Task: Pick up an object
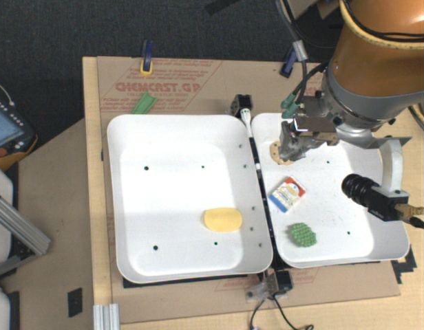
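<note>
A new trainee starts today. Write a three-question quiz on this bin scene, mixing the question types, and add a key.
1. True or false: the green knobbly ball and the red and blue packet both lie in the right bin.
2. Multiple choice: which thing lies nearest the gripper? A) green knobbly ball B) tan disc C) red and blue packet
3. Fill in: the yellow oval lies in the ___ bin.
Key: 1 true; 2 B; 3 left.
</note>
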Motion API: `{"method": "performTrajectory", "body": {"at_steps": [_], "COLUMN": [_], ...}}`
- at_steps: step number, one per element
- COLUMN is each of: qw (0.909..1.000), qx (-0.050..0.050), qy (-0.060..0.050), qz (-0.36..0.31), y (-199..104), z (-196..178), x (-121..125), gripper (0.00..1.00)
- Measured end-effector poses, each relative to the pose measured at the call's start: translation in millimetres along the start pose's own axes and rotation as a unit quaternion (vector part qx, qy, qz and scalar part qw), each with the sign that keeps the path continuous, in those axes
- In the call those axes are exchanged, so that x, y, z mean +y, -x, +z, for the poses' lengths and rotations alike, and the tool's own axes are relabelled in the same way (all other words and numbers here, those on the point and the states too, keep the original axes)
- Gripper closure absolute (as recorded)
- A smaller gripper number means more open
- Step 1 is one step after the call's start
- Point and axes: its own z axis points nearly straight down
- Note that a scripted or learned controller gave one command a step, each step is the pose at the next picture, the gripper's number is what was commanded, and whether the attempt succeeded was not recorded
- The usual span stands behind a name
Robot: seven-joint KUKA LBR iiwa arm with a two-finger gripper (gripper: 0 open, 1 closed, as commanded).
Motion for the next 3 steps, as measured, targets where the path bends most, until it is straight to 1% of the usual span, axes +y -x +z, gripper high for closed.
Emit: {"method": "performTrajectory", "body": {"at_steps": [1, 2, 3], "qw": [1.0000, 1.0000, 1.0000], "qx": [-0.001, 0.000, -0.001], "qy": [-0.007, 0.001, -0.004], "qz": [0.005, 0.001, 0.006], "y": [43, 19, 95], "z": [114, 65, 106], "x": [-2, 0, -2], "gripper": [1.00, 1.00, 1.00]}}
